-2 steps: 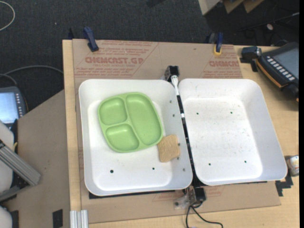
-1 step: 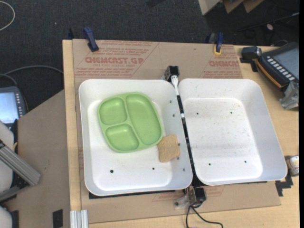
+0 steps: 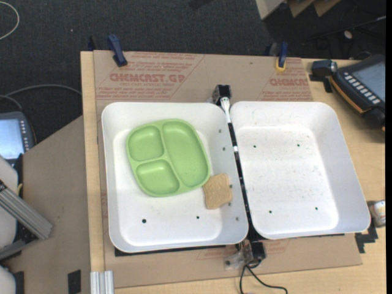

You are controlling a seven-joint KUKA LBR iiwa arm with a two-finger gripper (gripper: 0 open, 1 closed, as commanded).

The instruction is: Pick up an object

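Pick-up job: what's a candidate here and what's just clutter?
Candidates:
- green divided plate, left bin
- tan sponge-like piece, touching the plate's lower right edge

Just lying about:
- left bin and right bin
- blue clamp, yellow clamp
- handheld pendant on the bench's right

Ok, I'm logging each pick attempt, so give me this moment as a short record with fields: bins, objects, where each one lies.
left bin: holds a green divided plate and a tan sponge-like piece
green divided plate: three compartments, lying flat in the left bin's upper middle
tan piece: at the plate's lower right edge, close to the bin's right wall
right bin: white, dark specks on its floor
bench: brown board under both bins, clamped at the far edge
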